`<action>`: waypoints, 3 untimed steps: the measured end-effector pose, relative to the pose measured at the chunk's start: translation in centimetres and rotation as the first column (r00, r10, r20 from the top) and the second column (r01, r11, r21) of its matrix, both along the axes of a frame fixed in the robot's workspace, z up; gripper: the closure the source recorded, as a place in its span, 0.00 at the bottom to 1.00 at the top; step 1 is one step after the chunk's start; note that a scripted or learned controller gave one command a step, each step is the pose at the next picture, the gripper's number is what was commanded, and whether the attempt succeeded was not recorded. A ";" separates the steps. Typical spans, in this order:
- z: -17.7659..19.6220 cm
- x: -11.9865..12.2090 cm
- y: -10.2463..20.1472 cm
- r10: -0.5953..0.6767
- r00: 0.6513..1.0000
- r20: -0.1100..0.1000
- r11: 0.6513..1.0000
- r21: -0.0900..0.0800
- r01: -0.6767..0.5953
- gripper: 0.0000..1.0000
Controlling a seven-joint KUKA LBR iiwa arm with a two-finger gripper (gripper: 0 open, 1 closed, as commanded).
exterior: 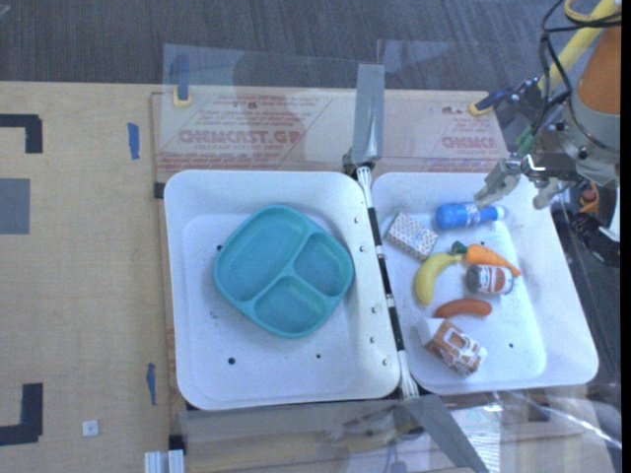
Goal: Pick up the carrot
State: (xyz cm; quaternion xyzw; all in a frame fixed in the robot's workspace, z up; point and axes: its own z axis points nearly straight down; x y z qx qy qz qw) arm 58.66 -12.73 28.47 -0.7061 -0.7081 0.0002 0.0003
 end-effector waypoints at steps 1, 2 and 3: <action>-13.7 -2.1 -0.9 0.024 1.000 0.001 1.000 0.000 -0.024 0.00; -18.8 2.2 -8.3 -0.049 0.999 0.022 0.999 0.001 0.049 0.00; -18.6 1.8 -8.4 -0.051 0.999 0.011 0.999 0.000 0.051 1.00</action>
